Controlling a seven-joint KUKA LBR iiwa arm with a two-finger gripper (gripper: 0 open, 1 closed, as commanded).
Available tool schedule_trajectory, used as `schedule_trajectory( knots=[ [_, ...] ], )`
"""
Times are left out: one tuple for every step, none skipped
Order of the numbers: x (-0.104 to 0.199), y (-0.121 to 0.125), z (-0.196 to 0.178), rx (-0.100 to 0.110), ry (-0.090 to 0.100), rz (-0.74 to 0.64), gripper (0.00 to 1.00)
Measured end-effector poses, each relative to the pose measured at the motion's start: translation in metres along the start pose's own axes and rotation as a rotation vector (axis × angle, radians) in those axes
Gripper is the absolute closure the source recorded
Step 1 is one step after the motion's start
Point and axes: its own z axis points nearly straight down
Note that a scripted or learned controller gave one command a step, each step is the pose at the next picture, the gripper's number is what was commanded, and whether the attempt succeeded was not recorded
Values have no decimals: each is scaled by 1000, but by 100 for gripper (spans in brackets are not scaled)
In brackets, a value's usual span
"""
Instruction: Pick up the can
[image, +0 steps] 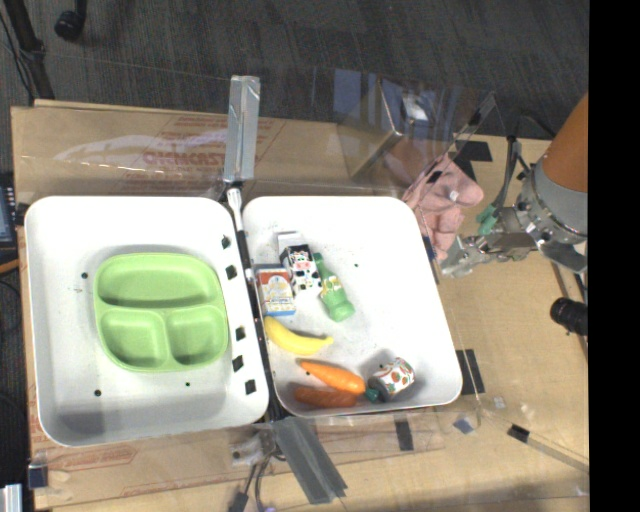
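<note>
In the camera view, two shallow white plastic bins are seen side by side on the cardboard-covered counter (520, 440). The left bin (60, 400) is occupied by one light green three-compartment tray (160, 310). In the right bin (420, 290), the small can with a red-and-white patterned label (392, 378) is found lying on its side near the front right corner, close to the rim, just beside an orange carrot (335, 377); one yellow banana (296, 338), one green bottle (334, 298) and two small cartons (287, 280) are counted behind. The upper right part of this bin is left bare. The grey metal tool (462, 256) is held outside the bin's right edge; whether it is open or closed cannot be told.
</note>
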Motion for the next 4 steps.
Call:
schedule_trajectory(
  knots=[
    [0,0,0,0,0,0,0],
    [0,1,-10,1,-1,-8,100],
    [0,1,-10,1,-1,-8,0],
    [0,2,-20,1,-3,-16,100]
  ],
)
